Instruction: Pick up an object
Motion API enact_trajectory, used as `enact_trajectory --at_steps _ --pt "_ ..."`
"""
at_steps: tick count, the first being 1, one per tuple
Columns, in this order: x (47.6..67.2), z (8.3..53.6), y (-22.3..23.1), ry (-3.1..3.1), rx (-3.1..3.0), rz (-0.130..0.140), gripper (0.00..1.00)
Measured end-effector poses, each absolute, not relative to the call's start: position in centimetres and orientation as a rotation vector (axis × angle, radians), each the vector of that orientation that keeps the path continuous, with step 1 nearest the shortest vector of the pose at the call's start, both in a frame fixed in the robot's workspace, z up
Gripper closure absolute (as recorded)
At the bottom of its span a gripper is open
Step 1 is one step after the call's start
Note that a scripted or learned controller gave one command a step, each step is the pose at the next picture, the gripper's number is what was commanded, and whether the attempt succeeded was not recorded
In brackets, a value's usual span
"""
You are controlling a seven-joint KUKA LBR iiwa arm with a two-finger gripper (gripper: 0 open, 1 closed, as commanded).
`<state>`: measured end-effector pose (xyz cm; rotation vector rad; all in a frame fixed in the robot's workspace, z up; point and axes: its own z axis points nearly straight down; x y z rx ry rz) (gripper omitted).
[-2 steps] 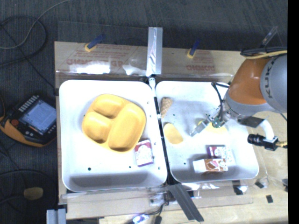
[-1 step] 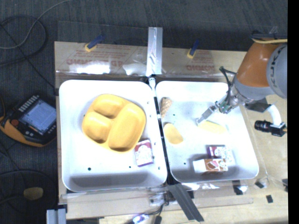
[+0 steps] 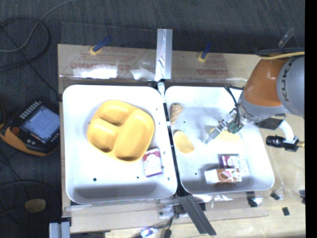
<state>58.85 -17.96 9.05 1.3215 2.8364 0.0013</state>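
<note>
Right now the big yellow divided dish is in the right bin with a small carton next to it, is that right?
Not quite. The camera view shows the yellow dish in the left bin, not the right one. The rest holds: a small carton sits next to it, by its lower right edge.
</note>
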Motion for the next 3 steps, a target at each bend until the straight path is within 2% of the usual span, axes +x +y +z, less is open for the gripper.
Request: enact_trajectory --at_steps 1,2,3 --pt "59.1 10.2 -17.8 2.833 1.32 0.01 1.0" --pt "63.4 19.1 -13.7 2.787 1.444 -0.001 1.0" --pt "64.8 19.5 -8.5 2.72 1.571 0.0 1.0"
